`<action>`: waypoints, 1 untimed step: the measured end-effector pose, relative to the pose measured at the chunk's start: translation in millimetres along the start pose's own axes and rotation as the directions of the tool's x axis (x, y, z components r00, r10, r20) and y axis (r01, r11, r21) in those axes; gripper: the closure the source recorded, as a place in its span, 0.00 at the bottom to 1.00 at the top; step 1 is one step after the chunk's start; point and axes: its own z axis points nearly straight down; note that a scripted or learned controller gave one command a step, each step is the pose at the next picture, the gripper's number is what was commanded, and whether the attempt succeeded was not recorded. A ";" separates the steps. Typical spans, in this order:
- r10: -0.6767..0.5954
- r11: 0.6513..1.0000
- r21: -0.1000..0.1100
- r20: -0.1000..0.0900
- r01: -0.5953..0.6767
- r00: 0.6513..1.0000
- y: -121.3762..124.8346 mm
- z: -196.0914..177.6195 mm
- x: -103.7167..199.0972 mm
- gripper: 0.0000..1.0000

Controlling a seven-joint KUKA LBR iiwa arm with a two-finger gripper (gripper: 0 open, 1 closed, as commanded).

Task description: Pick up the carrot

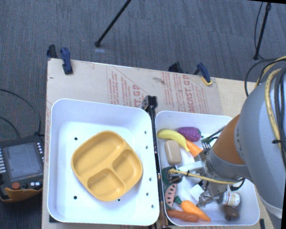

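Note:
The carrot (195, 210), orange and tapering to the right, lies near the front wall of the right bin (219, 120). A second, darker orange-red piece (180, 216) lies just in front of it. My gripper (206, 197) hangs low in the bin, just above and slightly right of the carrot's thick end. The grey wrist and its cables hide most of the gripper. I see nothing held in it.
The right bin also holds a banana (171, 135), a purple eggplant (188, 133), an orange wedge (194, 149), a beige block (173, 152), a watermelon slice (171, 192), a small white jar (231, 199) and a brown lump (232, 213). A yellow divided plate (107, 165) lies in the left bin (64, 128).

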 end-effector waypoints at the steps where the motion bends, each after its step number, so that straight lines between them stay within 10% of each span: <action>1: -0.002 1.000 -0.001 -0.001 0.002 1.000 15.7 -1.5 54.2 0.00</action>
